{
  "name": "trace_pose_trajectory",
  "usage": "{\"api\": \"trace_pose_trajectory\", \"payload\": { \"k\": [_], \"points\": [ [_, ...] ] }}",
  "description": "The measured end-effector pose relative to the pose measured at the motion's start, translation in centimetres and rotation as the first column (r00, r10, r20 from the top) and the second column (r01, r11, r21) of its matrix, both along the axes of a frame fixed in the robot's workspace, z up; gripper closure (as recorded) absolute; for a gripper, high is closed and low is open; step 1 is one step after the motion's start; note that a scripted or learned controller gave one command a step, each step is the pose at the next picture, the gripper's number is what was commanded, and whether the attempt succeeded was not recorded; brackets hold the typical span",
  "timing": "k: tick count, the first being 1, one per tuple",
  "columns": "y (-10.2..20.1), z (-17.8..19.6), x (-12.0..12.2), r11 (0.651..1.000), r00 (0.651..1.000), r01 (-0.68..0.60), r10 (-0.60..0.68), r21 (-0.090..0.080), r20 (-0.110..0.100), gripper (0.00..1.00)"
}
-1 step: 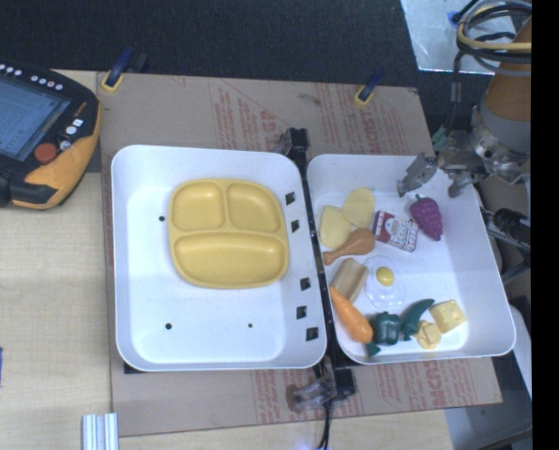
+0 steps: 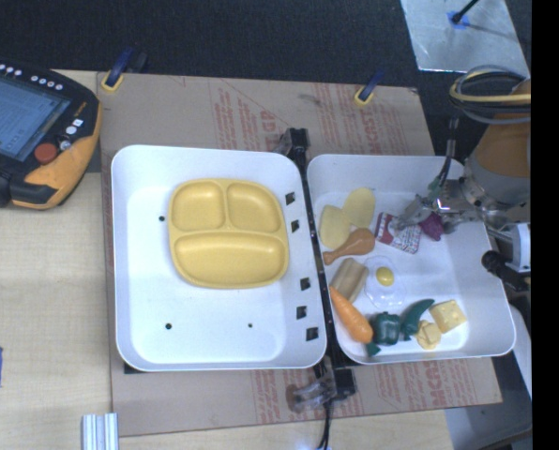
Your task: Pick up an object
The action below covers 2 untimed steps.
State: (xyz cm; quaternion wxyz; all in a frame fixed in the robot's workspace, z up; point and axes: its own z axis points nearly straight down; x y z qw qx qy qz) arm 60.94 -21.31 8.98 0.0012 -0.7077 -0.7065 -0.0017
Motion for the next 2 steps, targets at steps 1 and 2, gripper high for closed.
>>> {"api": "trace_pose_trajectory", "payload": {
  "k": [1, 2],
  "points": [
    [4.4, 0.8, 5.2, 1.0, 1.0, -0.01, 0.01, -0.008, 0.008, 0.0],
    [4.2, 2.0, 5.2, 1.0, 1.0, -0.011, 0.011, -0.007, 0.009, 1.0]
  ]
}}
